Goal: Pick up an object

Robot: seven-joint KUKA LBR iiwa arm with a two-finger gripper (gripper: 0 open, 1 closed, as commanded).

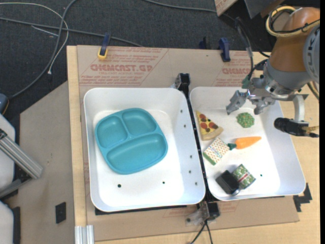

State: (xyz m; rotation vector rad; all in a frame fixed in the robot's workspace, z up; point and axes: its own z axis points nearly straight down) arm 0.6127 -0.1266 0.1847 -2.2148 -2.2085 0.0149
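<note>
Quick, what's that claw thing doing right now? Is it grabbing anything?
Tool: open, holding nothing, poised above the right bin near the green broccoli toy.

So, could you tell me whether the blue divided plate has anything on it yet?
Empty. The blue divided plate lies flat in the left bin, and all three of its compartments show bare blue.

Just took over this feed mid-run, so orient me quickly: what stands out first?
The big teal divided plate lying alone in the left bin catches the eye first. Next is the gripper, open, hovering over the far part of the right bin, just above the small green broccoli-like toy. Below it sit a pizza slice, an orange carrot and small boxes.
</note>
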